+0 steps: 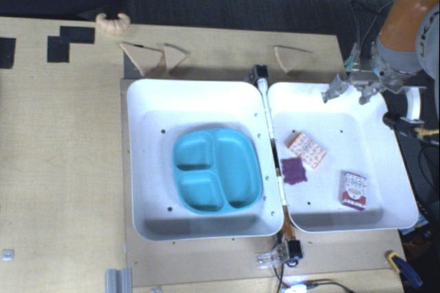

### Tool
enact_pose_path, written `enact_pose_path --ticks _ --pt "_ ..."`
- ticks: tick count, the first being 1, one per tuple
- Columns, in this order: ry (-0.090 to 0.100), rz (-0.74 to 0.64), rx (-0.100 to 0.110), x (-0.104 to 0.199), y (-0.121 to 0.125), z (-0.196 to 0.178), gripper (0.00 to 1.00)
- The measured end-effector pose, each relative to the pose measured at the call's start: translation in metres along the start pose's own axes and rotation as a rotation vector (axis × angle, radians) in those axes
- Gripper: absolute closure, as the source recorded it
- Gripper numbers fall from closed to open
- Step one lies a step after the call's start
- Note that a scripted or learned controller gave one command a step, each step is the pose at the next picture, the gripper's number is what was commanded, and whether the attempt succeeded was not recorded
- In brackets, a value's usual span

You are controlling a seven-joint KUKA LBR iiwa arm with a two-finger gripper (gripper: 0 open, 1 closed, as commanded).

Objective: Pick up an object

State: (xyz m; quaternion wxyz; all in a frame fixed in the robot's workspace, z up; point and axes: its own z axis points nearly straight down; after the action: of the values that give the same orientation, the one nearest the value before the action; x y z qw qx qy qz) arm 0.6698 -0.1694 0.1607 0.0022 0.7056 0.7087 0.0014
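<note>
The right bin (pixel 385 147) holds three small things. An orange-and-white patterned packet (pixel 306 150) lies near its left side, with a flat purple piece (pixel 294 171) just in front of it. A red-and-white small box (pixel 353 190) rests toward the front right. My gripper (pixel 348 95) hangs over the bin's back edge, well behind all three objects. Its fingers stand apart and open, with nothing between them.
The left bin (pixel 148 147) carries a blue divided tray (pixel 216 170). A black-and-white bar (pixel 269 133) runs along the seam between the bins. Cables lie at the right edge and by the front of the bench.
</note>
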Motion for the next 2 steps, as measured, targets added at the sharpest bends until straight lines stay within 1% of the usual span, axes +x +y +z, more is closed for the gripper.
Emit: enact_pose_path --ticks 1,2 --pt "0.001 -0.001 0.000 0.056 -0.032 0.074 0.00" --pt "0.000 0.003 -0.001 0.048 -0.119 0.073 0.00"
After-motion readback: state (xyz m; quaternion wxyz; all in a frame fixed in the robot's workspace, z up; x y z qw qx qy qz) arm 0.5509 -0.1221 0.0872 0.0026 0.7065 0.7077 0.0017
